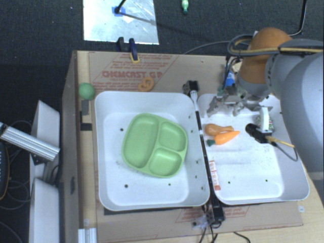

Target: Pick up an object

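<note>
Bench: brown board printed CHEMCAST, on dark carpet; shiny sheet on the floor at upper left of frame. Green ball at the board's left edge. Left bin holds a green divided plate. In the right bin you have an orange carrot toy touching a tan piece, beside the divider at mid-frame. The gripper sits just above them in frame, apart from both. You cannot tell whether it is released or clenched.

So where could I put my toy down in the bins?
The near half of the right bin, below the toy carrot, is bare. The left bin has only thin strips around the green divided plate. It's crowded at the right bin's far end, by the gripper.
</note>
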